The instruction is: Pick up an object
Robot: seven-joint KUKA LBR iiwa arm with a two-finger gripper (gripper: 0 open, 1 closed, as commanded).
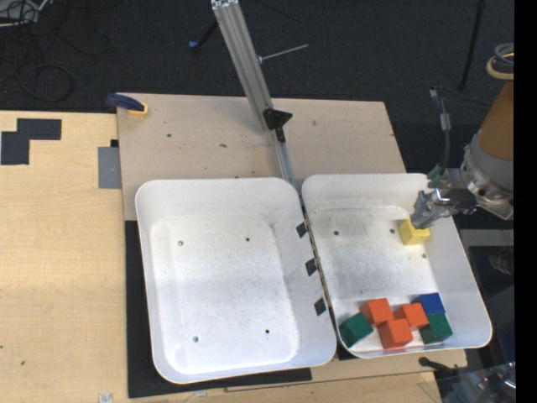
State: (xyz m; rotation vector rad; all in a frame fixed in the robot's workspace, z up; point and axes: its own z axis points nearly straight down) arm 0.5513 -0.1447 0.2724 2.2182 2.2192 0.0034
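Yellow block (414, 233) — squat, no clear long axis — touching tool (425, 211).

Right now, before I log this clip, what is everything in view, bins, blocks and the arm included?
Shallow white bins: 2, white, side by side on the bench; left bin, right bin.
Yellow block: 1, yellow, right bin, upper right, at the gripper's tip.
Orange blocks: 3, orange, right bin's near edge.
Green blocks: 2, dark green, flanking the orange ones.
Blue block: 1, blue, same cluster.
Aluminium bar: 1, silver, slanting behind the bins.
Gripper: 1, grey, over the right bin.
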